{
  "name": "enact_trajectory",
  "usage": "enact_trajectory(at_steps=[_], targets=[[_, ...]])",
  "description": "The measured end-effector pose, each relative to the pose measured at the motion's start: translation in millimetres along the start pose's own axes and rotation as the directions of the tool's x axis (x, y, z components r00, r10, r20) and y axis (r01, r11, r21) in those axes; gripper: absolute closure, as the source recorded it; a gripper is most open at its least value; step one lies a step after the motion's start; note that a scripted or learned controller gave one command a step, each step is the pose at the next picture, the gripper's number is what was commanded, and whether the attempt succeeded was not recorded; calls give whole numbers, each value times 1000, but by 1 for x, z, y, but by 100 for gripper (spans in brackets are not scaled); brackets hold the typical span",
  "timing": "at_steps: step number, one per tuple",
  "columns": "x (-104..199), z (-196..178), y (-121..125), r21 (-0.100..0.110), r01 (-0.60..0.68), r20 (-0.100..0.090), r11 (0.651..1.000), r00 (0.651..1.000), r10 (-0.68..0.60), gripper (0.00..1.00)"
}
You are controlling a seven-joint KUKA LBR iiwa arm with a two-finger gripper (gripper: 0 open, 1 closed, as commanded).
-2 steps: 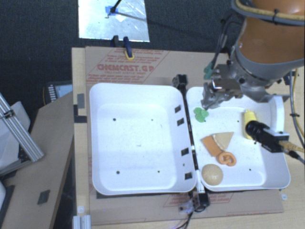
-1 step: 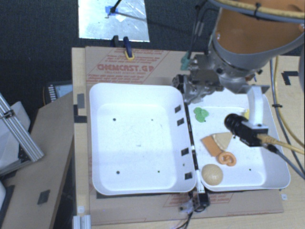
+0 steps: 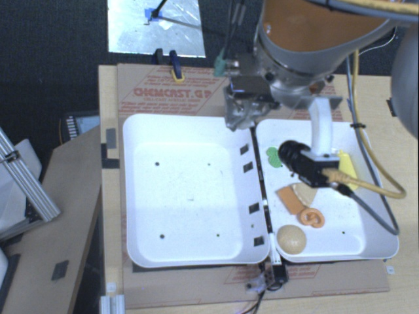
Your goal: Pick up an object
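My gripper [image 3: 241, 118] hangs over the far end of the divider between the two bins, above the back left corner of the right bin [image 3: 373, 241]. In that bin lie a small green piece [image 3: 273, 156], a flat orange block [image 3: 290, 199], an orange ring [image 3: 312, 218], a beige ball [image 3: 292, 238], a pale tan piece [image 3: 305, 192] and a yellow object [image 3: 346, 166]. All of them sit toward the near side of the gripper, apart from it. I see nothing between the gripper's tips.
The left bin [image 3: 177, 195] stands beside the right one on a cardboard sheet [image 3: 170, 91]. A shiny foil plate [image 3: 156, 18] lies at the back. Aluminium rails [image 3: 23, 182] stand at the far left. The arm's bulk covers the upper right.
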State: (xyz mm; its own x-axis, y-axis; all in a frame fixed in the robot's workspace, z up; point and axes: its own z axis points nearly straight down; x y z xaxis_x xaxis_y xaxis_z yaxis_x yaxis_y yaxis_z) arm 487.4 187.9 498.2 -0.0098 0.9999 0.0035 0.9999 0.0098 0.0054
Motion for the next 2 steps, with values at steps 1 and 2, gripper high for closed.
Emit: enact_trajectory(at_steps=[1,2], targets=[[-11,-38,104,-6,-10,2,1000,1000,10,100],[48,-36,119,1,-2,1,1000,1000,2,100]])
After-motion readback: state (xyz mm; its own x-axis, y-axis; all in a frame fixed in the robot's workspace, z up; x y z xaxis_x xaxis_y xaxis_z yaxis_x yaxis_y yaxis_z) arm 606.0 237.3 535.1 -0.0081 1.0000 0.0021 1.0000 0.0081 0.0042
